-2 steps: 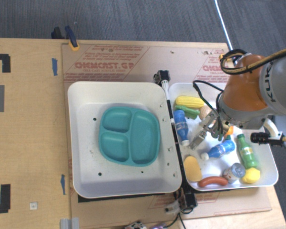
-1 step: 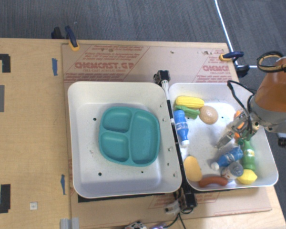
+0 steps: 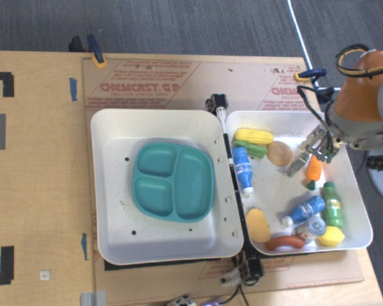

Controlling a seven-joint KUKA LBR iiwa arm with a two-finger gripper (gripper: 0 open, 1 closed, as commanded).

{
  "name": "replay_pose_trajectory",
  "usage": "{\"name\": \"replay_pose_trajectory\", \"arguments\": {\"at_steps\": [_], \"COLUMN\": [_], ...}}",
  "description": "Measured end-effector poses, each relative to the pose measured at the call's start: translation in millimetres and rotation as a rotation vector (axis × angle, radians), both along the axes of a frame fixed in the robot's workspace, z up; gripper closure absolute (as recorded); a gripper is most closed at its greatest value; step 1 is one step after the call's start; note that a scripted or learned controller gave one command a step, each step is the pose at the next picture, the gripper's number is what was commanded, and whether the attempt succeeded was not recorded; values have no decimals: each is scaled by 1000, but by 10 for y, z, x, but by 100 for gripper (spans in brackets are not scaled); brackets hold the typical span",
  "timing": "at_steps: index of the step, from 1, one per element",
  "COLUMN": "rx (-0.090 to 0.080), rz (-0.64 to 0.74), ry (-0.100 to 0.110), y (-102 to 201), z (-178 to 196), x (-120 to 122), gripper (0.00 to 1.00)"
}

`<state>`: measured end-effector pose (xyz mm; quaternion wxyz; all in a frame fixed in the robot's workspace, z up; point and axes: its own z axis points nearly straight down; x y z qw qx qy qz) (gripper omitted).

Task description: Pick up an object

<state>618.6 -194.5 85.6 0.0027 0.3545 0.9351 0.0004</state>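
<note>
Nearest my camera, along the front wall of the right bin [image 3: 359, 231], I see a red sausage-shaped toy [image 3: 284, 241] lying flat, with a yellow lemon-like toy [image 3: 332, 236] at the front right corner. Just behind these lie a blue-and-white bottle [image 3: 304, 210] and a green bottle [image 3: 332, 204], side by side. An orange-yellow oval toy [image 3: 258, 224] rests against the bin's left wall near the front.

Further back in the same bin, a second blue-and-white bottle [image 3: 242, 168] lies along the left wall. A yellow corn cob [image 3: 254, 136] sits at the rear, touching a green item [image 3: 257, 149] beneath it, with a tan round object [image 3: 279, 153] just beside both.

The end effector [image 3: 308, 155] is low over the right bin's rear right area. Its fingers appear slightly apart; I see nothing between them. An orange carrot toy [image 3: 313, 170] lies just beside the fingertips.

The left bin [image 3: 108, 145] holds one teal three-compartment plate [image 3: 173, 180]. Both bins rest on the tabletop [image 3: 38, 171].
</note>
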Motion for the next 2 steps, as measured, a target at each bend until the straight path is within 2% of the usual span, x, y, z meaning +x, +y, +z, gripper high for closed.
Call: {"name": "replay_pose_trajectory", "arguments": {"at_steps": [1,2], "rx": [-2,1], "rz": [0,56], "ry": [-6,3], "y": [0,748], "z": [112,996], "x": [15,-506], "gripper": [100,100]}}
